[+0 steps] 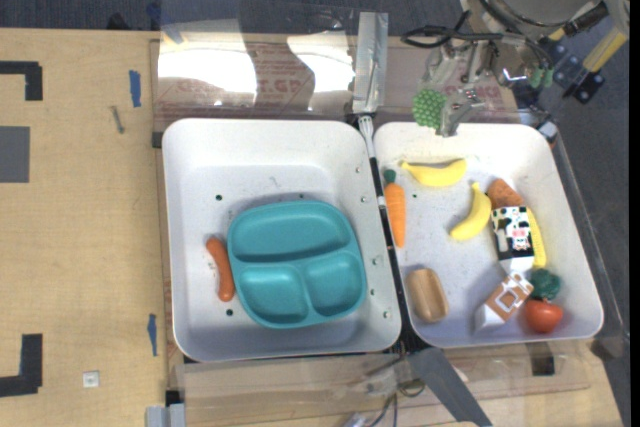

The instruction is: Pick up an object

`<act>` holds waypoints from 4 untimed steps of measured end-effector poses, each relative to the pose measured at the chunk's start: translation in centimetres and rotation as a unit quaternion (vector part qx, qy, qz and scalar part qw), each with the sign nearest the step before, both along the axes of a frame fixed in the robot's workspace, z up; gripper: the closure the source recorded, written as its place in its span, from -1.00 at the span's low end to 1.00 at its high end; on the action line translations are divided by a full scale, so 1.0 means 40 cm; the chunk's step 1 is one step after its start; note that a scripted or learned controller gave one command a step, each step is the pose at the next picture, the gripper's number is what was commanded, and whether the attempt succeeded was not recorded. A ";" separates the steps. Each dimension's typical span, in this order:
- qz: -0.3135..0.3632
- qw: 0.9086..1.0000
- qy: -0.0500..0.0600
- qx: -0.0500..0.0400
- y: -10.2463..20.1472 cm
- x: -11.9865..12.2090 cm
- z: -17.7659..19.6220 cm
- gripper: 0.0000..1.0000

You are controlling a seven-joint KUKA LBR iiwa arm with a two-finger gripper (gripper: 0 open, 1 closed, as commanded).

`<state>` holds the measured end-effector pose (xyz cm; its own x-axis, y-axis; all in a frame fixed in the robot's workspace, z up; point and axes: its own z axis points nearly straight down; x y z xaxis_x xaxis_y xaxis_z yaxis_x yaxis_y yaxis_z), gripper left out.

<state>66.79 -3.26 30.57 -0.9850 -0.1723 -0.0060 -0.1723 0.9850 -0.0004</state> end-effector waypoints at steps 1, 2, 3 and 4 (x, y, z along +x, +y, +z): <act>0.071 0.997 -0.003 -0.001 -0.009 0.001 0.028 1.00; 0.079 0.997 0.001 0.001 0.140 -0.070 -0.059 1.00; 0.059 0.998 -0.001 0.000 0.138 -0.232 -0.030 1.00; 0.153 0.988 0.000 -0.001 0.083 -0.249 -0.050 1.00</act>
